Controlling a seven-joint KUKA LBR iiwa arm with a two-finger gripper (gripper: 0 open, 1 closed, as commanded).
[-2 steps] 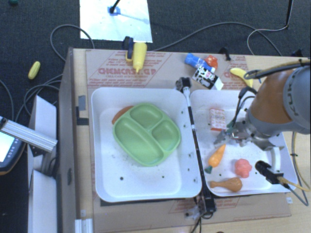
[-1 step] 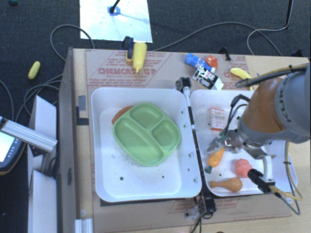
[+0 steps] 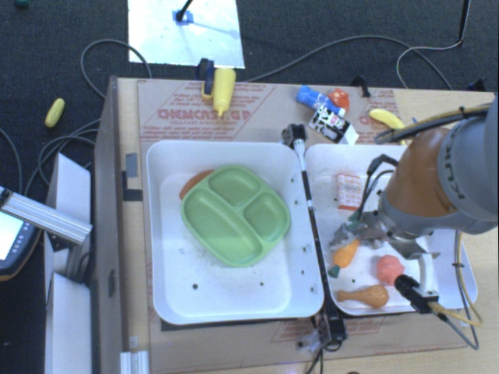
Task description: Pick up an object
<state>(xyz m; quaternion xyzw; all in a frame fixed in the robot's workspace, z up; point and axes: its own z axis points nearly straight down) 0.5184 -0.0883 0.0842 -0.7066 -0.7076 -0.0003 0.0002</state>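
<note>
My gripper point(image 3: 352, 234) is low in the right bin point(image 3: 327, 162), coming in from the right under the orange-banded wrist. Just beneath it lies a small orange carrot point(image 3: 345, 253), with its green tip pointing to the bin's left wall. A pink-red lump point(image 3: 388, 268) rests to the right of the carrot. A tan drumstick point(image 3: 365, 294) lies along the bin's near edge. A white and red packet point(image 3: 348, 189) sits further back in the bin. I see nothing held between the gripper's tips.
The left bin point(image 3: 168, 287) holds a green divided plate point(image 3: 234, 213) with an orange thing point(image 3: 193, 183) poking out from under it. Behind the bins lie a yellow bottle point(image 3: 222, 89), a blue object point(image 3: 312, 96), a black-and-white box point(image 3: 328, 121) and a banana point(image 3: 386, 119).
</note>
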